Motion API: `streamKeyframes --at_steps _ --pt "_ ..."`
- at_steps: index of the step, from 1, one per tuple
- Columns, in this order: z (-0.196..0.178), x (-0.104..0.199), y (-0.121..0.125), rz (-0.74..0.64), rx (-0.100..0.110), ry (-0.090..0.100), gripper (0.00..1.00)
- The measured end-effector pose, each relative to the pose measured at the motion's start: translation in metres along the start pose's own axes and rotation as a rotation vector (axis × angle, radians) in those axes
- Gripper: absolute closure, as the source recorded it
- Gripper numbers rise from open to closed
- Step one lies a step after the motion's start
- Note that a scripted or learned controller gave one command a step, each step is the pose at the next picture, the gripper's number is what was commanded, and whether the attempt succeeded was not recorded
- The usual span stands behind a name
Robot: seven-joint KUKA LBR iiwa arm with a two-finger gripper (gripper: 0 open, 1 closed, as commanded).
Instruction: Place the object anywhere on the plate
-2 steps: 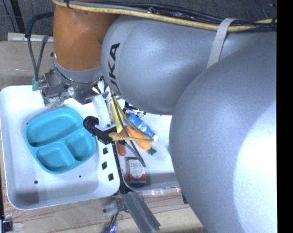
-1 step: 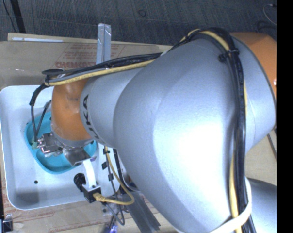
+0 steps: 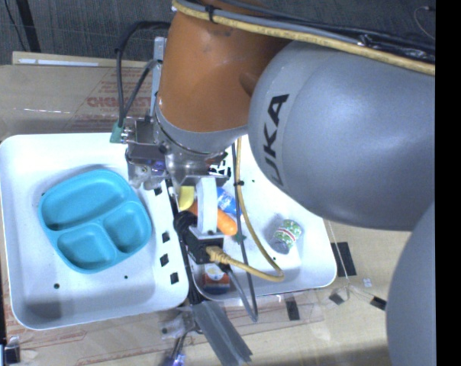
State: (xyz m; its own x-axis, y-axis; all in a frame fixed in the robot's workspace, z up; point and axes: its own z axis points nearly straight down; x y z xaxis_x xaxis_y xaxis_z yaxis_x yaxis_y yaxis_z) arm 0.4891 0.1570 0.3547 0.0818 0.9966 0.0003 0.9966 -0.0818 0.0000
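Observation:
A light blue plate (image 3: 93, 218) with three compartments lies in the left bin (image 3: 32, 296). Nothing rests on the plate. My gripper (image 3: 148, 174) hangs under the orange wrist, just past the plate's upper right rim, near the wall between the two bins. The wrist hides most of it, and I see nothing held. In the right bin (image 3: 318, 261) a yellow object (image 3: 186, 198), an orange object (image 3: 227, 223) and a small blue and white item (image 3: 225, 203) lie close together, partly hidden by the arm's fittings.
A round green and white object (image 3: 285, 235) lies further right in the right bin. A dark round item with an orange top (image 3: 214, 279) sits at that bin's near edge. The big grey arm covers the upper right of the view. Cardboard lies under the bins.

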Motion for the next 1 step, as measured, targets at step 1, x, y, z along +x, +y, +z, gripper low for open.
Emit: streamKeyframes --at_steps 1 --pt "0.1996 0.0278 -0.0073 -0.047 0.008 -0.004 1.0"
